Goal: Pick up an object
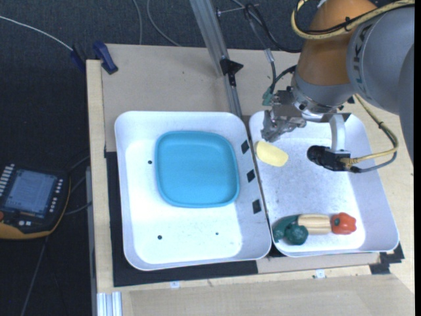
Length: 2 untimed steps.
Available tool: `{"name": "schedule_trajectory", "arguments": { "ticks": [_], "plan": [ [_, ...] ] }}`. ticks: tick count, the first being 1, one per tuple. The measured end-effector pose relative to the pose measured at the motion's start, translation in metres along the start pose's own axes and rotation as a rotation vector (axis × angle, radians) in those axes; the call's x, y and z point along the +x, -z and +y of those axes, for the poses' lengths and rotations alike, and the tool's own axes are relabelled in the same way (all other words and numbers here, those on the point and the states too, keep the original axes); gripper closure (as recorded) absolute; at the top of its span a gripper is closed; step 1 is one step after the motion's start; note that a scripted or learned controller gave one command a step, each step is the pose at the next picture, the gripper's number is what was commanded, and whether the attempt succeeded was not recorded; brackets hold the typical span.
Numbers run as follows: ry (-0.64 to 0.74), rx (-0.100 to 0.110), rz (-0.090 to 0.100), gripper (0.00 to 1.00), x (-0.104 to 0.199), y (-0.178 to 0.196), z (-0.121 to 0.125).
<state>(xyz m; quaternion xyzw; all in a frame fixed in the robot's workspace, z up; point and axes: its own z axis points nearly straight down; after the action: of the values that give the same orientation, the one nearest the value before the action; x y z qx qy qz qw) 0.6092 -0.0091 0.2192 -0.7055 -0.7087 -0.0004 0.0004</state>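
Camera view, nearest edge first: at the near end of the right bin [376, 199] lie a dark green lump [291, 232], a tan cylinder [314, 224] and a red piece [343, 223], touching in a row. In the left bin [137, 232] lies a blue square plate [197, 168]. Farther back in the right bin, by its left wall, lies a pale yellow lump [272, 154]. The jaws hang just above its far end, angled down and to the left. Whether they are open, or touch the lump, cannot be told. The grey arm [388, 51] bends in from the right over the worktop [164, 78], and its orange band hides the bin's far edge. No writing is legible.
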Motion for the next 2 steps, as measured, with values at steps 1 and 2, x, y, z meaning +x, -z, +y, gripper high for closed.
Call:
{"name": "schedule_trajectory", "arguments": {
  "ticks": [1, 2],
  "plan": [
    [0.000, -0.001, 0.001, 1.00, 0.050, 0.015, -0.022],
    [0.001, -0.001, 0.000, 1.00, 0.103, 0.025, -0.043]
  ]
}}
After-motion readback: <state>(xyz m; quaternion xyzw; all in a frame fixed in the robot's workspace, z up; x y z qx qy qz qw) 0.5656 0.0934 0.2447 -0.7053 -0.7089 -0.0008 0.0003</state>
